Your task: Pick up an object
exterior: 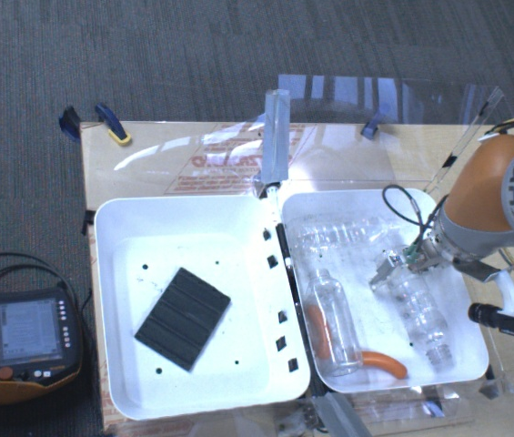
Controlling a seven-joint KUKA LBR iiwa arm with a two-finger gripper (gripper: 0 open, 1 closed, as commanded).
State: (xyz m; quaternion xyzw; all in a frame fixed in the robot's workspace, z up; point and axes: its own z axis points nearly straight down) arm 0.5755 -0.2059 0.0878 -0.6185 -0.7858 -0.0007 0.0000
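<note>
My gripper hangs low over the middle of the right bin, reaching in from the right under the orange wrist band. Its metal fingers point left and down among clear plastic bottles. One clear bottle lies lengthwise in the bin's left half. Another clear bottle lies just below and right of the gripper. More clear bottles lie along the bin's far side. An orange curved piece rests at the near edge. In the left bin lies a flat black ribbed block.
A teach pendant sits on the floor at the left. A clear plastic screen and an upright post stand behind the bins. Blue and yellow clamps grip the bench's far left edge.
</note>
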